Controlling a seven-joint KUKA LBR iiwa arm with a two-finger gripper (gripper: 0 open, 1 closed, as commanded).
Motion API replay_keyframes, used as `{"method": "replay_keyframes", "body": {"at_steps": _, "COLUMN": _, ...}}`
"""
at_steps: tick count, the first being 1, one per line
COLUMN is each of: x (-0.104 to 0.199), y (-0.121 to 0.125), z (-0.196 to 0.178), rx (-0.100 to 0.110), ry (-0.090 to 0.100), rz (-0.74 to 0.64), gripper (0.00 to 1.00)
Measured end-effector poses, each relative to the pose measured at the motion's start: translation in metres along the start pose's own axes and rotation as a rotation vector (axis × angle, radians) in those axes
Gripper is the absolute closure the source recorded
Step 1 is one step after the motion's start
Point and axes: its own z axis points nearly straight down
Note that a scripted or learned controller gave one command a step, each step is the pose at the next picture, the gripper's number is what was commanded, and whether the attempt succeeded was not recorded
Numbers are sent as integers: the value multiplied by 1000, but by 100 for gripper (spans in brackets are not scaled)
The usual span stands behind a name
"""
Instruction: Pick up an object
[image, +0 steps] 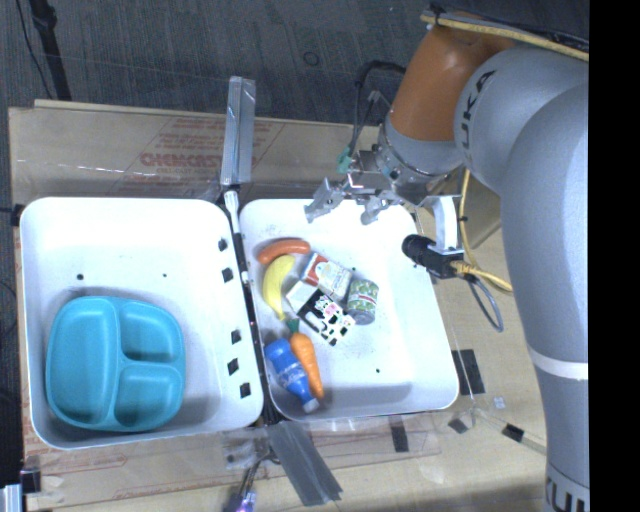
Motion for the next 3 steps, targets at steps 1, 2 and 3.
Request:
{"method": "replay_keyframes", "body": {"at_steps": 1, "x": -37, "y": -26, "z": 145, "rx": -13, "ry": -2, "rz": -132, "gripper": 0}}
{"method": "replay_keyframes", "body": {"at_steps": 2, "x": -37, "y": -25, "z": 133, "rx": -14, "ry": -6, "rz": -137, "gripper": 100}}
{"method": "replay_keyframes", "body": {"at_steps": 3, "x": -37, "y": -25, "z": 133, "rx": -14, "ry": -6, "rz": -137, "gripper": 0}}
